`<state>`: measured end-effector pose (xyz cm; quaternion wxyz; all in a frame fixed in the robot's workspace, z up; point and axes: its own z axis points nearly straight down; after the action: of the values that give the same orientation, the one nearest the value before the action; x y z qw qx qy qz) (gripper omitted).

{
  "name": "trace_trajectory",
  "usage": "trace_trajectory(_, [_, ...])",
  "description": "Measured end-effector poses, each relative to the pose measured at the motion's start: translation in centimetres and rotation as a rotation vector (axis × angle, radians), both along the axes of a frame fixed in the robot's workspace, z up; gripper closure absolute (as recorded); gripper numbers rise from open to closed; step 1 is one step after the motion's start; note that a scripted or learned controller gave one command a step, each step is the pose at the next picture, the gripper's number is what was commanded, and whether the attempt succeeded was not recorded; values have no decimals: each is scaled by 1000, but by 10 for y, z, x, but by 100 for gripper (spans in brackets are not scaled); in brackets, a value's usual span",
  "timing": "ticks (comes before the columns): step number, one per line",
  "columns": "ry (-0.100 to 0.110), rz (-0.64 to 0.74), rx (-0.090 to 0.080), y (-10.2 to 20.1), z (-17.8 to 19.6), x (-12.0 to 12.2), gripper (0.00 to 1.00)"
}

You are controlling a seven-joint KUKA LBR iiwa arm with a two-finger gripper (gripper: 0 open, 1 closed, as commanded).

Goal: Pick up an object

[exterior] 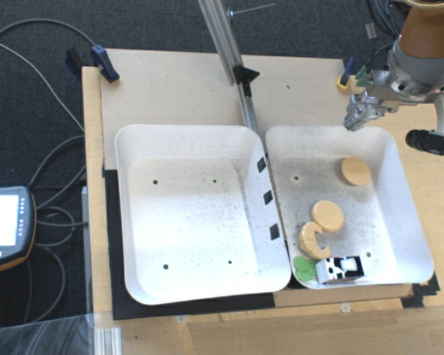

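While the grey arm with its orange band (423, 32) reaches over the wooden table (170, 87), its gripper (355, 118) hangs at the far rim of the right-hand shallow white bin (407, 220); I cannot tell its state. Just below it lies a round tan disc (355, 171), with a second tan disc (328, 216), a tan ring-shaped piece (311, 240), a small black-and-white box (340, 269) and a flat green piece (304, 269) farther down.

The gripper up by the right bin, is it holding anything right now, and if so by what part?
Nothing is held. The gripper hangs above the far rim of the right bin, with no object between its fingers. The nearest piece, a tan disc, lies apart in the bin.
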<state>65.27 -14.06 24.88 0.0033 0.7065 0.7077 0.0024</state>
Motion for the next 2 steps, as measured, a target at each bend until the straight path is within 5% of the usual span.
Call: trace_trajectory(2, [11,4,4,89,4,-24,100])
